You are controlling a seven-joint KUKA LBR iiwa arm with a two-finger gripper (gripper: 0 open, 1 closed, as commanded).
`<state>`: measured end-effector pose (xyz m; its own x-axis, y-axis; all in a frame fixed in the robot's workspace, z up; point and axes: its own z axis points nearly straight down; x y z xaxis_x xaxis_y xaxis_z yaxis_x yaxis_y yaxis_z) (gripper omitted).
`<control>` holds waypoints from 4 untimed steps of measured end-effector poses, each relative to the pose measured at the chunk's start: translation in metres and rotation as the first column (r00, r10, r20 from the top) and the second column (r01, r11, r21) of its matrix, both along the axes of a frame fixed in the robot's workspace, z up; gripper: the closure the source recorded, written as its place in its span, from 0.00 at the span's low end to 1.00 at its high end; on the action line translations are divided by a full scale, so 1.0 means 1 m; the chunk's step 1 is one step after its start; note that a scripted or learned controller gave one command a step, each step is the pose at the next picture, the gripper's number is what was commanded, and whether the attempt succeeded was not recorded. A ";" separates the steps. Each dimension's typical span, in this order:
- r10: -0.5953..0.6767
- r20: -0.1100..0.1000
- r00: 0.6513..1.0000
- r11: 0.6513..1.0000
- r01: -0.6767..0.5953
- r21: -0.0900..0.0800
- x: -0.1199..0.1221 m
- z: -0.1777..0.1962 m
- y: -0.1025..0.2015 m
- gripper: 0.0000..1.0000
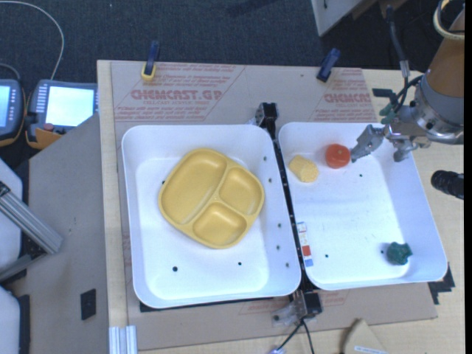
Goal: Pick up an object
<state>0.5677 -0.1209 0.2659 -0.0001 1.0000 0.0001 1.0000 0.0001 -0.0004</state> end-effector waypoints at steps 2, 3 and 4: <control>-0.001 -0.007 1.000 1.000 0.001 0.002 -0.012 -0.110 -0.001 0.00; -0.001 -0.008 1.000 1.000 0.001 0.002 -0.013 -0.174 -0.005 0.00; -0.002 0.001 1.000 1.000 0.002 0.000 -0.011 -0.159 -0.005 1.00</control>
